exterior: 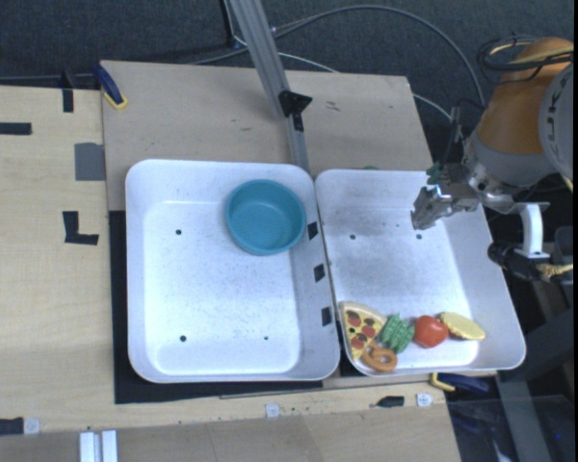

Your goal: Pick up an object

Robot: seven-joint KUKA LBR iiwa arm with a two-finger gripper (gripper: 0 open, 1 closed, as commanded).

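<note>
The flat tan wooden counter [39, 258] carries two shallow white plastic bins side by side, so that things can be lifted from one and set down in the other. The left white bin [164, 287] has a round blue plastic bowl [265, 217] sitting near its top edge, open side up, and the rest of that bin's floor is bare. The right white bin [395, 268] keeps its small toys all bunched along the near edge, maybe because the floor slopes a little that way, though that is only a guess. From left to right there is a flat toy pizza slice with red dots [361, 322], a small orange ring-shaped toy [380, 359] just below it, a bumpy green toy [397, 332], a round red toy like a tomato [430, 331] and a yellow toy like a banana [461, 326]. They lie close, some touching. Any of these could be the thing to pick up. The big grey and orange robot arm [520, 114] reaches in from the right. Its dark hand [426, 210] hangs over the top right part of the right bin, well apart from the toys. Nothing can be seen between its tips. The hand is too small and dark here to tell if it is spread or pinched. It will need to move toward the near edge and come down.
</note>
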